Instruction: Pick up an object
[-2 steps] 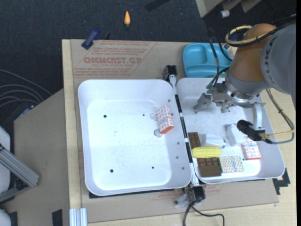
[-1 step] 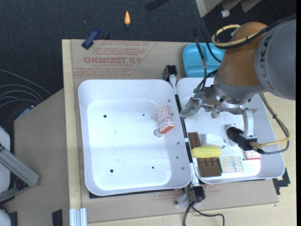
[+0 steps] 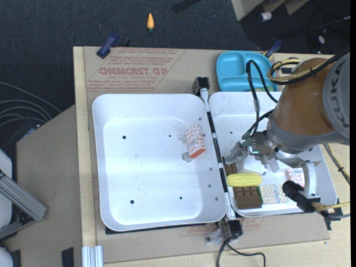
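My gripper (image 3: 240,152) hangs low over the left part of the right bin (image 3: 233,107), just above a yellow corn cob (image 3: 245,179). In front of the corn lies a brown chocolate-like block (image 3: 246,196), with a patterned flat packet (image 3: 273,194) to its right. A small red-and-white packet (image 3: 295,176) sits further right, partly behind the arm. In the left bin (image 3: 117,115), a small bottle with a red-and-white label (image 3: 193,142) lies near the right wall. Nothing is visibly held.
A light blue divided tray (image 3: 242,71) stands behind the right bin. The bulky orange-banded wrist (image 3: 303,107) covers much of the right bin's back. A blue clip (image 3: 107,46) and a small orange item (image 3: 150,21) lie beyond the bench's far edge.
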{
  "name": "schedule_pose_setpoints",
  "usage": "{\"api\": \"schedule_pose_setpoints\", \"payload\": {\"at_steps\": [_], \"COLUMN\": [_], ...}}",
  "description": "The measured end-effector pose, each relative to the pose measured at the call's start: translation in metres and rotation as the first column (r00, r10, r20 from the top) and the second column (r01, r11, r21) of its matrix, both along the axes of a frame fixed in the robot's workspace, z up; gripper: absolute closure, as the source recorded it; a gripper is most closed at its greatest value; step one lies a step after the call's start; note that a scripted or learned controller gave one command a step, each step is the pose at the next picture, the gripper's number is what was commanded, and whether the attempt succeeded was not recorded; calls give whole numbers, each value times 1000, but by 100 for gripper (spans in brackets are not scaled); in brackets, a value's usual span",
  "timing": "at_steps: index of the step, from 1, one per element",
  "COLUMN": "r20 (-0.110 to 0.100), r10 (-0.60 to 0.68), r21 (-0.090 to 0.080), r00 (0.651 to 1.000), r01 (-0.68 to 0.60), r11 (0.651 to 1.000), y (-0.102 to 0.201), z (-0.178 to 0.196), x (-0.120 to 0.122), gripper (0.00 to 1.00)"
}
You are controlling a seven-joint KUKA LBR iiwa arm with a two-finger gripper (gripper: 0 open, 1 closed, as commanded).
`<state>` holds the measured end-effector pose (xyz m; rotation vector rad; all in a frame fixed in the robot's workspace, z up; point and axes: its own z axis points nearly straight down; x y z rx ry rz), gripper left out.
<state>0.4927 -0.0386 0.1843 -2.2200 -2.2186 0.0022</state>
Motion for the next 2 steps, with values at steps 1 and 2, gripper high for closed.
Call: {"api": "schedule_pose_setpoints", "payload": {"at_steps": [1,2], "r20": [0,3], "r10": [0,1], "r21": [0,1], "r00": [1000,1000], "r01": [0,-1], "r11": [1000,1000], "y": [-58,-53], "z": [-48,-98], "x": [16,37], "gripper": [0,0]}}
